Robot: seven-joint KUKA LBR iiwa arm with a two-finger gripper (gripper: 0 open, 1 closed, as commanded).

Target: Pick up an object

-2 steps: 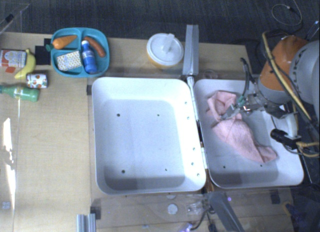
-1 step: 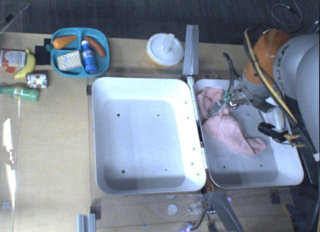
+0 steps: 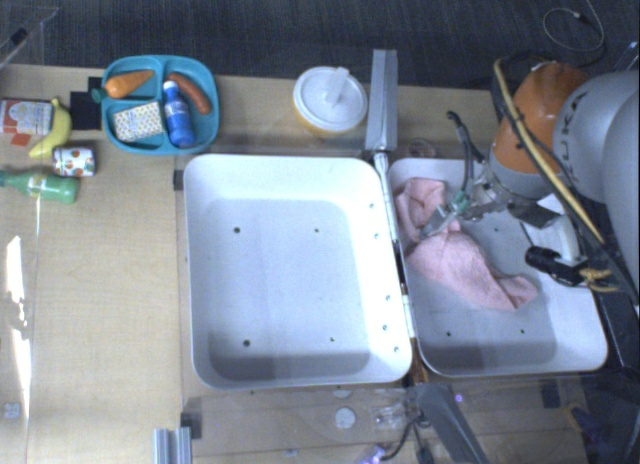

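Observation:
A crumpled pink cloth [image 3: 455, 252] lies in the right bin [image 3: 500, 347], spread from the bin's upper left toward its middle right. My gripper [image 3: 447, 214] reaches in from the right and sits low over the cloth's upper part, its thin fingers pointing left and touching the fabric. The grey arm with its orange band [image 3: 535, 112] fills the upper right, hiding the right bin's far corner.
The left bin [image 3: 290, 272] sits beside the right one. A blue divided tray [image 3: 160, 104] with toy food, a white lidded cup [image 3: 331, 99], a banana, a can and a green bottle [image 3: 40, 185] lie on the bench at the back and left.

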